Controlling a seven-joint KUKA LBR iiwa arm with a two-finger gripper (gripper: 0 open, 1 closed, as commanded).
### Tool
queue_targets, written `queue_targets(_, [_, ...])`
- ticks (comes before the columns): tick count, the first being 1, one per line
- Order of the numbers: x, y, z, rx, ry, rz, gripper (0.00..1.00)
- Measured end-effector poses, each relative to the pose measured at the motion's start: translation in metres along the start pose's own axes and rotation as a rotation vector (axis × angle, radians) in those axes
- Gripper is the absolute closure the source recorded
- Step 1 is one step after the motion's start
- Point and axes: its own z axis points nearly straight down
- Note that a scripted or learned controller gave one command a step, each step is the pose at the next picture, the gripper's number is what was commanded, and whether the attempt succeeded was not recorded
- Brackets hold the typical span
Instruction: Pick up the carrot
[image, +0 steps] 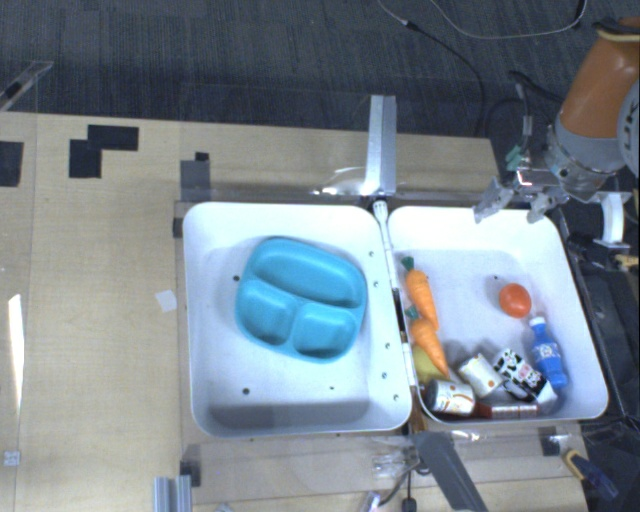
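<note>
Lying along the left wall of the right-hand shallow white plastic bin (560, 250), the tapered orange carrot (419, 291) points down the frame, its green stub toward the top. Just below it sits a second orange carrot-shaped piece (430, 345), touching or nearly touching the first. Lower in that bin a clutter crowds the bottom edge: a small white cup-like cylinder (480, 373), a black-and-white patterned toy (520, 374), a blue bottle with a white cap (548, 357) and a red-and-white tube (510, 408). A smooth round orange-red ball (515, 299) rests apart, right of centre. The left white bin (200, 300) holds a glossy blue divided plastic tray (298, 296). At the upper right of the frame the grey metal tool (512, 198) hangs over the right bin's top rim, well apart from the carrot, its two fingers spread and pinching nothing. Pale wood worktop (90, 300) surrounds both bins.
</note>
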Motion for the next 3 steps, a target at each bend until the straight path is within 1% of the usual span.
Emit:
queue_targets(1, [0.003,-0.026,-0.068,-0.004,-0.002,-0.073,0.00])
queue_targets(2, [0.043,-0.030,-0.074,-0.002,-0.001,-0.130,0.00])
queue_targets(3, [0.117,-0.017,0.029,0.000,0.001,-0.322,0.00])
